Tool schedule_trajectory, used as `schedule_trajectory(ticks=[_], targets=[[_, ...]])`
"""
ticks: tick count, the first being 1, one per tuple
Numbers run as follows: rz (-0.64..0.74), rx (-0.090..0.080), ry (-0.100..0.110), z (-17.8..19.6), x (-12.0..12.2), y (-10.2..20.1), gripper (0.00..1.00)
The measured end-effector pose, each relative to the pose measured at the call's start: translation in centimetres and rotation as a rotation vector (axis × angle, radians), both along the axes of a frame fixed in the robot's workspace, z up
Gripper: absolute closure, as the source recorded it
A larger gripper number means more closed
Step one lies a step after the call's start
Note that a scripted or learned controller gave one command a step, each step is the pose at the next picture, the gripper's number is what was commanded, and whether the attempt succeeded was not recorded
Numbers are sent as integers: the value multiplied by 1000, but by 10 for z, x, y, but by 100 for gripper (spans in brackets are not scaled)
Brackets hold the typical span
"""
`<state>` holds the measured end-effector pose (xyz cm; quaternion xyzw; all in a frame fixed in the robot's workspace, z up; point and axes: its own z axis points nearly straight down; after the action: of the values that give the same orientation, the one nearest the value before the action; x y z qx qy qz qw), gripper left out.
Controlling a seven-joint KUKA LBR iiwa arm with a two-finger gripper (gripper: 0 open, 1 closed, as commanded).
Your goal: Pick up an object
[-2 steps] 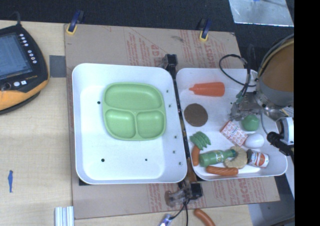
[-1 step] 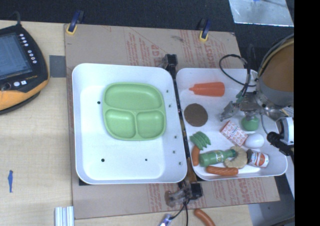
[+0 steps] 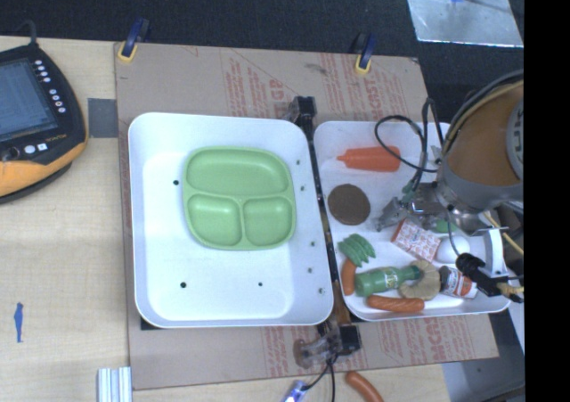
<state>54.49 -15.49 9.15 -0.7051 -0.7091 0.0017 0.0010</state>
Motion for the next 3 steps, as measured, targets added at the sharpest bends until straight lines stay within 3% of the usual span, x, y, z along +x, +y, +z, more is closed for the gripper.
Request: schedule_trajectory(ticks=[1, 2, 3], targets=[[5, -2, 1, 11, 0, -1, 100], [4, -2, 1, 10, 0, -1, 0], [0, 3, 15, -2, 108, 13, 0]])
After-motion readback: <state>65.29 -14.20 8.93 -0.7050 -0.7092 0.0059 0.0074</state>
